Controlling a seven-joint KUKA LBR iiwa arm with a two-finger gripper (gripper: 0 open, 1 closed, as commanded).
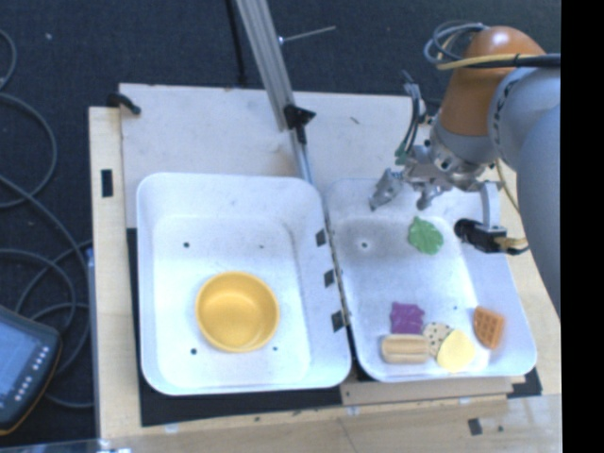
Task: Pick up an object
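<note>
Gripper (408, 190) open, empty, poised over right bin (377, 253) far edge. Green leafy toy (426, 235) lies just beside it, toward the bin's right wall (nearest candidate). Best approach: centre fingers astride it, descend straight, close once low.

Grey arm (528, 111) with an orange band (481, 78), looped cables on top, metal fingers below

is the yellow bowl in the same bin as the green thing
No, the yellow bowl sits in the left bin; the green thing lies in the right bin.
</note>
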